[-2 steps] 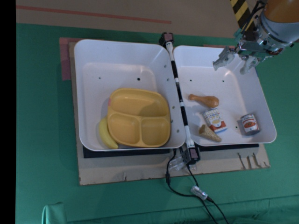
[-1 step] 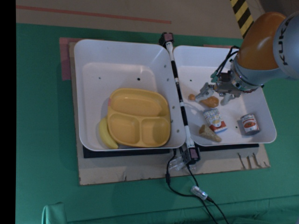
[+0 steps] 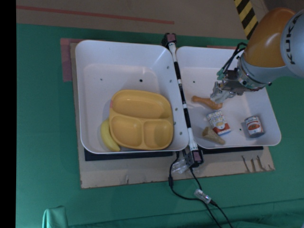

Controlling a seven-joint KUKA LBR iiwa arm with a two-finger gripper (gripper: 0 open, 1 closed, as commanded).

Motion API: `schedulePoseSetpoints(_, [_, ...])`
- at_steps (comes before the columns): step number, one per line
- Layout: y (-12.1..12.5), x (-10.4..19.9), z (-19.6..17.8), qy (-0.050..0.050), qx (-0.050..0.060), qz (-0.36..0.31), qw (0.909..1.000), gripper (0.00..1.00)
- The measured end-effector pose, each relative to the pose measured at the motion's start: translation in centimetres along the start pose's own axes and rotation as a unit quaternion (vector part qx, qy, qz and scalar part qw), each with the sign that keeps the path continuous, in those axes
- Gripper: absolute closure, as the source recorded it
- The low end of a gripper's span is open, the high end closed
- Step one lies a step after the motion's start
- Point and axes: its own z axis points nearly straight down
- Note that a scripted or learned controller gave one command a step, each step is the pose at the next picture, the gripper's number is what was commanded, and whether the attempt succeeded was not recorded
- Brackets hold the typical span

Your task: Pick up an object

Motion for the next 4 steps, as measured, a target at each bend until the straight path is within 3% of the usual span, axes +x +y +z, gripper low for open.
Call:
schedulePoseSetpoints(1, [2.1,-6.8,-2.9,-0.001,0.003,-0.002,1.0,1.0])
schedulePoseSetpoints(2, [2.1,-6.7,-2.8,-0.001,0.003,-0.003,1.0,0.0])
schedulePoseSetpoints(3, [0.8,-5.4,3.1,-0.001,-0.01,-0.002,1.0,0.0])
schedulePoseSetpoints(4, [1.0,-7.0,4.0,0.001,-0.017,-0.004,0.9999,0.0])
